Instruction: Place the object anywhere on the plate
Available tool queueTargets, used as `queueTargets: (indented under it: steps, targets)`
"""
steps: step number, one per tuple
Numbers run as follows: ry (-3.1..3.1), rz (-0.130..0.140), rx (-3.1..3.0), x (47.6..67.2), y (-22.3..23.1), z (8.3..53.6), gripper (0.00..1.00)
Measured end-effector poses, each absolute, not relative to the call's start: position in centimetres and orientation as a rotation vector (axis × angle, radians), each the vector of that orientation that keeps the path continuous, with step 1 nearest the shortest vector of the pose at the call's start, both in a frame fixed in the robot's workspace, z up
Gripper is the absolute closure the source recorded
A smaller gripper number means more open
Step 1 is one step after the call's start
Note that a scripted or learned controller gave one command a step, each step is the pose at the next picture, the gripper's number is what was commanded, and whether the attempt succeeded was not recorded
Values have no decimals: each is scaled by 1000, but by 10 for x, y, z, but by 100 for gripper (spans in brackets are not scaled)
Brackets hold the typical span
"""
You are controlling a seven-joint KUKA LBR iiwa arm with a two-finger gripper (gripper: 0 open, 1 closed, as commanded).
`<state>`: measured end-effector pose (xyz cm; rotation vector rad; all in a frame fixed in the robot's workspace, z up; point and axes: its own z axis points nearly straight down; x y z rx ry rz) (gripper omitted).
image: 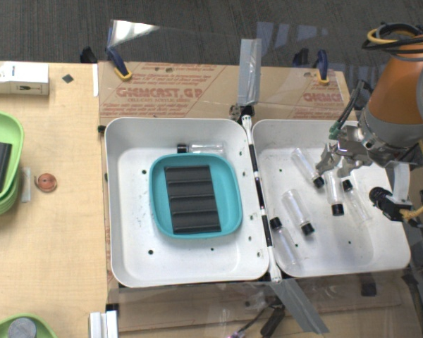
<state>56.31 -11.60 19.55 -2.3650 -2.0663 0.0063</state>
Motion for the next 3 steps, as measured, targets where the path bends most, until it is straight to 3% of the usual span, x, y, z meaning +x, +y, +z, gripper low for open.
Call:
queueTargets:
  steps: [1,2,3]
  targets:
    - [-2181,5,-2259,536,-60,191,100]
    - [-2180,5,-2259,536,-61,191,0]
    - [-2044,6,-2385,550,-110,321,0]
